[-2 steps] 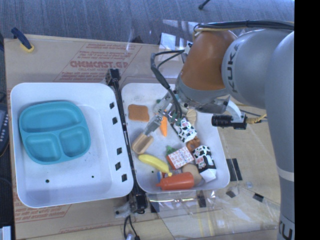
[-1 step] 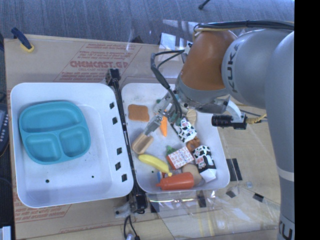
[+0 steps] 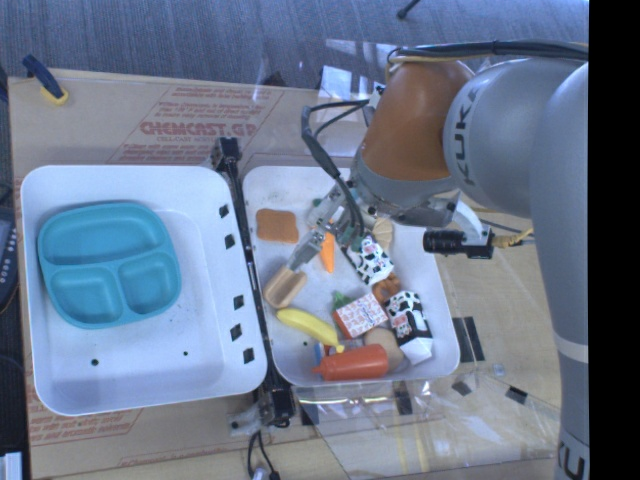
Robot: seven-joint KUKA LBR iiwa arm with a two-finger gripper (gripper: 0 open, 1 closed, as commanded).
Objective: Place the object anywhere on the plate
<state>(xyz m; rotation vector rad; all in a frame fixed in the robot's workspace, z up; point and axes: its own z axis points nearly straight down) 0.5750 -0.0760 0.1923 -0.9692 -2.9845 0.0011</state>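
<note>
A blue sectioned plate (image 3: 105, 263) lies in the left white bin (image 3: 60, 388). My gripper (image 3: 322, 243) is low in the right white bin (image 3: 290, 183), near its middle. A small orange carrot-like piece (image 3: 328, 253) stands upright right at the gripper's tip. Whether it is gripped or only beside the gripper I cannot make out. The wrist and the orange band (image 3: 420, 118) hide the bin's far right part.
Around the gripper lie a toast slice (image 3: 277, 226), a tan bread piece (image 3: 285, 288), a yellow banana (image 3: 308, 325), a red sausage (image 3: 352, 364), a checked box (image 3: 360, 314) and two cow-print cartons (image 3: 374, 261). A black divider (image 3: 240, 248) runs between the bins.
</note>
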